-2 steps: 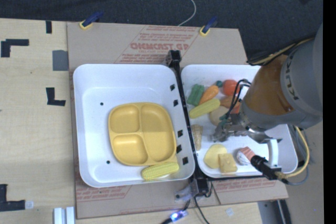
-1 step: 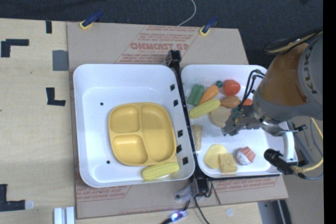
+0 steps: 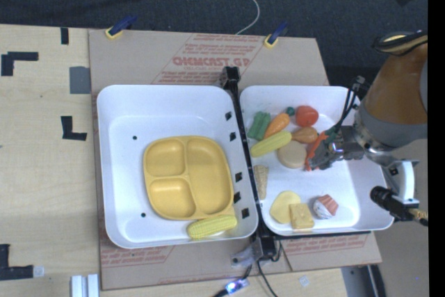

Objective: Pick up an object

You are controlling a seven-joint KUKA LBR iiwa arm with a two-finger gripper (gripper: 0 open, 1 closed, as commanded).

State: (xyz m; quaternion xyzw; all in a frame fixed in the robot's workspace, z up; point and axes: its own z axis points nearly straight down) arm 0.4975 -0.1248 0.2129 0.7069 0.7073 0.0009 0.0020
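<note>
My gripper [image 3: 320, 156] hangs low over the middle of the right bin [image 3: 348, 181], reaching in from the right. Just under its tip lie a tan round piece [image 3: 290, 155] and a small red-orange item [image 3: 317, 145]; whether it touches either is unclear. Close by are an orange piece [image 3: 304, 135], a red tomato [image 3: 306, 115], a carrot [image 3: 277, 124], a green vegetable [image 3: 259, 125] and a yellow corn cob [image 3: 270, 143].
The right bin's near side holds a yellow disc [image 3: 282, 204], a cheese cube [image 3: 302, 218], a red-and-white item [image 3: 325, 206] and a cracker [image 3: 261, 180]. The left bin [image 3: 118, 149] holds a yellow divided plate [image 3: 188, 176] and a second corn cob [image 3: 212, 225].
</note>
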